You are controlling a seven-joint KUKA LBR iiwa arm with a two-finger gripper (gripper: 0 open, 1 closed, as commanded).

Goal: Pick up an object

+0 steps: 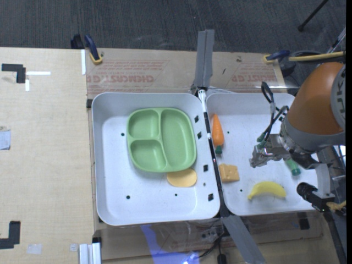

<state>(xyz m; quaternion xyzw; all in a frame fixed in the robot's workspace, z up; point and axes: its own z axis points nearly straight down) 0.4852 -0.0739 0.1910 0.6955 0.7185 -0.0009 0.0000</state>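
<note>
Overhead, we saw two white bins. Left bin point(110, 202) held a green divided plate point(161, 139) w/ a yellow disc point(182, 178) at its edge. Right bin point(242, 202) held a carrot point(217, 130), long axis running top-to-bottom, a cheese wedge point(229, 173) & a banana point(267, 190) lying crosswise. Gripper point(259, 158) hung above bare floor, probably mid-approach; we couldn't tell its finger gap, nothing visibly held.

Open floor between carrot point(217, 130), bread point(229, 172) and banana point(267, 190).
</note>
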